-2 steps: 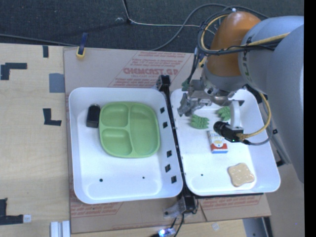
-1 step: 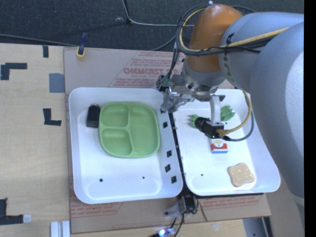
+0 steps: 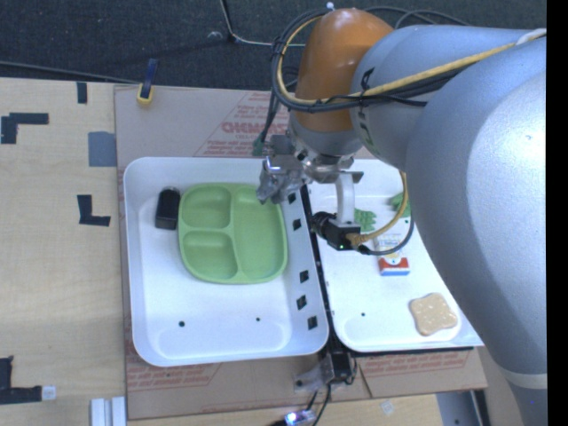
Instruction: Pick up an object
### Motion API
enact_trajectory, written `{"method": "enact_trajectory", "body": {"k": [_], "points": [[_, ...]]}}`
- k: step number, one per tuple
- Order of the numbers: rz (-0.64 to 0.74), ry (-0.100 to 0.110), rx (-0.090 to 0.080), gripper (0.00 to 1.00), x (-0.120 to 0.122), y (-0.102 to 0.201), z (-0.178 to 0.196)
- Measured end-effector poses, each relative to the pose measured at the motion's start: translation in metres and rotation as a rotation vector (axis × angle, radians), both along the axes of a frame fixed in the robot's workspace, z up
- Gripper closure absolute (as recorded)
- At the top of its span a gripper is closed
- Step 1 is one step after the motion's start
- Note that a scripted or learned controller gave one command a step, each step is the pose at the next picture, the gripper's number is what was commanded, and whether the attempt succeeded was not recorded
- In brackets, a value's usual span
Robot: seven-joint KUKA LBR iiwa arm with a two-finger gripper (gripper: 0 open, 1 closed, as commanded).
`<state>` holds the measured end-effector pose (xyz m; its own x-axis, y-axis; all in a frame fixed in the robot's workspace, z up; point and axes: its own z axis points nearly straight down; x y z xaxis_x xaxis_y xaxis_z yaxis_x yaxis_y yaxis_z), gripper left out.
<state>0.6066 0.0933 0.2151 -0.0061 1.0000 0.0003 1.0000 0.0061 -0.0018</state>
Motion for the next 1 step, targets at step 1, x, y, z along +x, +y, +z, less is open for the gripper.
{"method": "enact_trajectory", "body": {"k": [1], "points": [[-0.003, 0.000, -0.001, 0.00, 0.0000, -0.0027, 0.0005]]}}
